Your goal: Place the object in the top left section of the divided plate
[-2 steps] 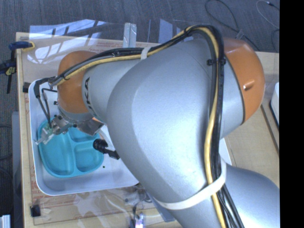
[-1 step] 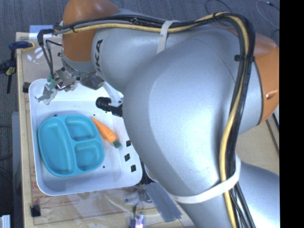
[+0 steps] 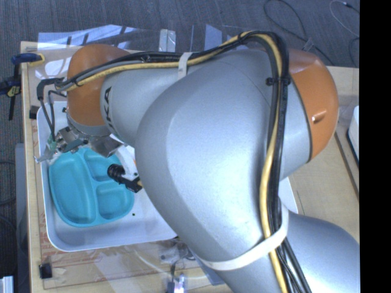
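One grey arm (image 3: 232, 157) hides its jaws (image 3: 61, 144), grip state unreadable, just above the blue divided plate (image 3: 85, 194); a blind release risks missing the section.

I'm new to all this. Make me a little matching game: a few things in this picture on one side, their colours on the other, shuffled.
Things:
1. divided plate
2. bin under the plate
3. band on the arm
4. thick cable running along the arm

Colours:
A. orange
B. yellow
C. light blue
D. white

Pairs: 1-C, 2-D, 3-A, 4-B
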You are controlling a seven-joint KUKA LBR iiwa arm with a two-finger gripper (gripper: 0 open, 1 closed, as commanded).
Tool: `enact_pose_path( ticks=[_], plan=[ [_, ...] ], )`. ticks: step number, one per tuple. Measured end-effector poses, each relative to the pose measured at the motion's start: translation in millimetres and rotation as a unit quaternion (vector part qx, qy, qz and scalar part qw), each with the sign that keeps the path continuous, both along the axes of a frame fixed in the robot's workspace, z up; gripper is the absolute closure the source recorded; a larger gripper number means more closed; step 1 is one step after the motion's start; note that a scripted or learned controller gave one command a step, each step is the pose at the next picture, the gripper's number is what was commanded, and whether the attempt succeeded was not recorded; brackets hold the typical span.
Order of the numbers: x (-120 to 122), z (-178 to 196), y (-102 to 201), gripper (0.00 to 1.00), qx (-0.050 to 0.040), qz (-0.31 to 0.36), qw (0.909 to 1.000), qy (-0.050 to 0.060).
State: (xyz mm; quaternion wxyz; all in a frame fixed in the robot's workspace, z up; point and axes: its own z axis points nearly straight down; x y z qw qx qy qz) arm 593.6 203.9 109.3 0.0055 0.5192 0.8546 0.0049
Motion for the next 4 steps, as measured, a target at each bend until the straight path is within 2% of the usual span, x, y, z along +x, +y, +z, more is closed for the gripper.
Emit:
enact_pose_path(
  ticks=[1, 2, 3, 4],
  plan=[
    [1, 9, 2, 1.00, -0.0007, 0.004, 1.0000, 0.000],
    [22, 129, -4, 1.00, -0.0022, 0.086, 0.9963, 0.008],
    [0, 30, 6, 1.00, -0.0026, 0.001, 0.9999, 0.010],
    [0, 37, 6, 1.00, -0.0036, 0.004, 0.9999, 0.012]
  ],
)
